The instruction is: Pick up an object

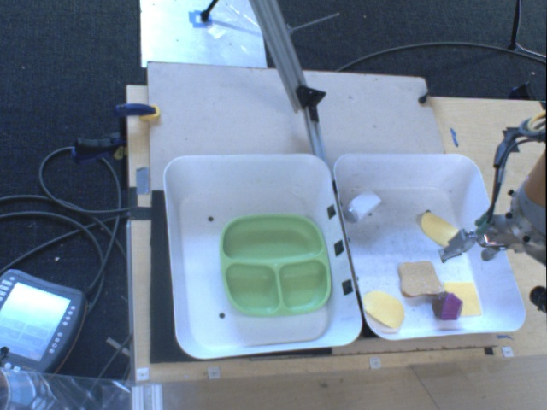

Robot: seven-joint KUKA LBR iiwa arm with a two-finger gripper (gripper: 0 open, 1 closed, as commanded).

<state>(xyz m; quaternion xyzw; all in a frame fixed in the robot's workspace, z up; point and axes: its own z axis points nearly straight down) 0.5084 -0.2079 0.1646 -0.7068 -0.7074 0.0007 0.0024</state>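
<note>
Gripper comes in low from the right over the right shallow white plastic bin, wrist and grey arm cut off at the frame edge. Its fingers sit at the right side of that bin, tips pointing left; nothing is visibly between them, and I cannot tell whether they are wide or narrow, too small and blurred. Just left of the fingers and slightly farther back lies a yellow oblong banana-like toy, close to the tips but contact unclear. Below-left of the fingers is a tan bread-slice toy, and just under that, nearer the front wall, a small purple block, touching or nearly touching the bread slice. A flat yellow square piece lies right beside the purple block, directly in front of the fingers. Farther left at the bin's front-left corner is a yellow oval chip-like piece. Well to the left and back from the fingers, near the divider between bins, sits a small white-grey cylindrical object. Far left of the fingers, the left white bin holds a green three-compartment plastic tray, lying flat. Both bins sit side by side on the pale wooden counter.
</note>
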